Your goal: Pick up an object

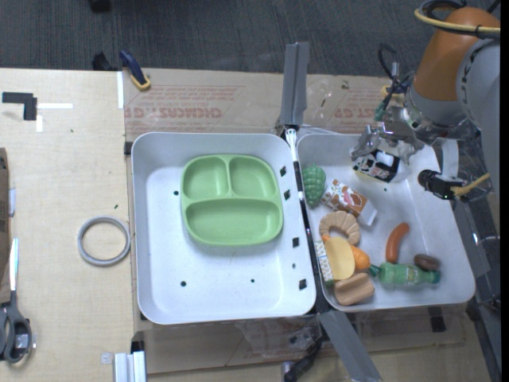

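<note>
1. Camera view showed no single named target; the pickable toy foods lay heaped along the left wall of the right bin (445,293), from about nine o'clock round to six o'clock of that bin.
2. The gripper (377,159) hung over the bin's twelve o'clock corner, apart from the heap; whether it was wide, narrow or holding something I could not tell, since dark and white parts there blurred together.
3. Nearest it, toward its seven o'clock, sat a knobbly green vegetable (313,185) and a glossy printed packet (348,197).
4. Further down lay a ridged tan croissant (340,224), a smooth orange-red sausage (396,242) lying alone, and a slim green bottle (404,274) on its side.
5. To do this step well, I judged the sausage the fairest choice: isolated, rounded, with bare floor on both sides for a straight descent across its narrow width.
6. The crowded pieces against the wall would likely slip or jam.
7. In the left bin (151,237) rested a matte green divided plate (232,199); a grey tape ring (103,239) lay on the wooden bench at that bin's nine o'clock.
</note>
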Robot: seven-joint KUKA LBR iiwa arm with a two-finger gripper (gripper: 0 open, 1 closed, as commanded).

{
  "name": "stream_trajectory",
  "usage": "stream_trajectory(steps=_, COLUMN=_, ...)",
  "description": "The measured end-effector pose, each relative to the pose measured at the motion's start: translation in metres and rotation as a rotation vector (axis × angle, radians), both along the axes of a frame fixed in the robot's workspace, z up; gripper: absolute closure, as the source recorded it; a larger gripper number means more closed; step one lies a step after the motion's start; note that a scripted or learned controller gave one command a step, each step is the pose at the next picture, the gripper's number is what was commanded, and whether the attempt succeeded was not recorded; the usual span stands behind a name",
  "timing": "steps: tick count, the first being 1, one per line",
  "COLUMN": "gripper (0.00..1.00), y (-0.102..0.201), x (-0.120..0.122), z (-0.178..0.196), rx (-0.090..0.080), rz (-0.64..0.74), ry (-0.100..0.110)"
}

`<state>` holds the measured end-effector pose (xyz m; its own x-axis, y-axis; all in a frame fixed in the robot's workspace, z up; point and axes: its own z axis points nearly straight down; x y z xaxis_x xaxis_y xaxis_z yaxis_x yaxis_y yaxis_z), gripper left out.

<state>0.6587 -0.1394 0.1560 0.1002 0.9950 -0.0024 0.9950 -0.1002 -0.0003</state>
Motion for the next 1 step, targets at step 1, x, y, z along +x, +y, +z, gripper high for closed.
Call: stream_trajectory(steps=1, gripper=0.00, y=0.0223, x=-0.0302, z=-0.0617, rx=0.001, rz=0.028, ry=-0.005)
